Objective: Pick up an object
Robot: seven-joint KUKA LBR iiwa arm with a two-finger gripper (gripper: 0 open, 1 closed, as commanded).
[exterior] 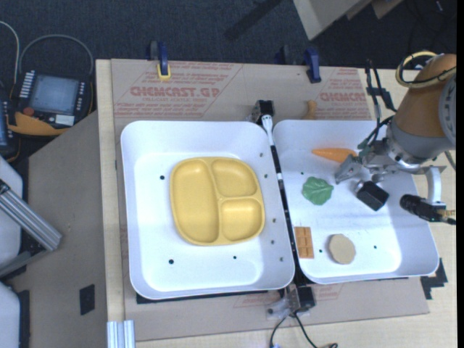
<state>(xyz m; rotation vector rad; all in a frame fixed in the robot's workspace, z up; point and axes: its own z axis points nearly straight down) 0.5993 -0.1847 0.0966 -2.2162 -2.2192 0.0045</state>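
Note:
In the right bin (406, 256) lie an orange carrot (330, 153) at the back, a green leafy piece (317, 191) in the middle, a round tan biscuit (342, 249) near the front, and a small brown rectangular block (303, 241) against the left wall. My gripper (351, 170) hangs low over the right bin. It is just right of and in front of the carrot's thick end, and up and to the right of the green piece. Nothing shows in its grasp.
The left bin (145, 194) holds a yellow divided plate (216, 199). The ridge where the two bins meet (279, 187) runs just left of the green piece. The arm comes in over the right bin's right side.

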